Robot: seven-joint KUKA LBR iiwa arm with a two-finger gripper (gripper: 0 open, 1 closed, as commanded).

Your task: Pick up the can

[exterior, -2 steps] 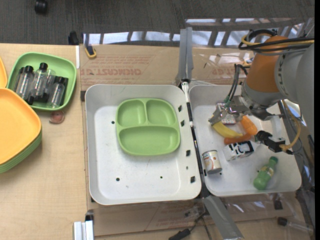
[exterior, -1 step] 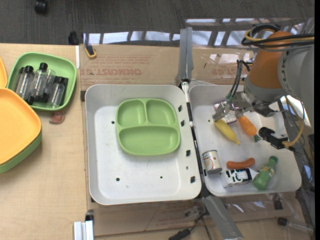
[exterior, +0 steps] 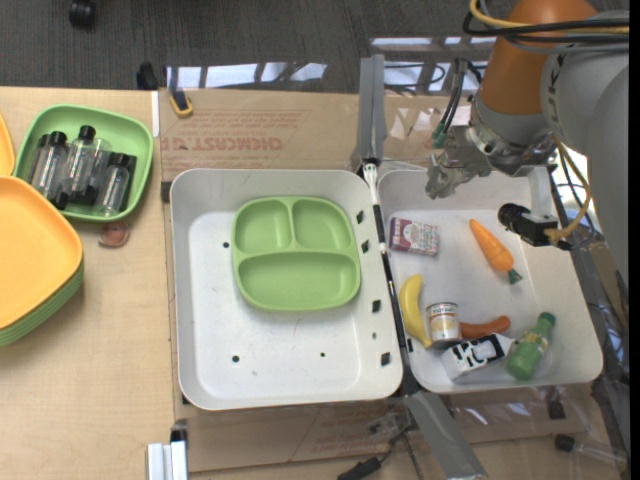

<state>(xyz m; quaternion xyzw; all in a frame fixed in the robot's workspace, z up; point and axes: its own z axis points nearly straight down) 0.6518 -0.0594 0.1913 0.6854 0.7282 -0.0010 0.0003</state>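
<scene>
Can [exterior: 443,322] upright near front of right bin [exterior: 575,313], banana [exterior: 413,311] touching its left, red sausage [exterior: 486,325] at its right, black-and-white pack [exterior: 477,353] just in front; hand [exterior: 443,180] hangs over bin's far left corner, well apart from can, grip state cannot be told

The can [exterior: 443,322] is small, with a silvery lid and a pale label banded in orange-brown. It stands upright in the lower right of the frame, in the right bin, just beside a banana on its left.
</scene>
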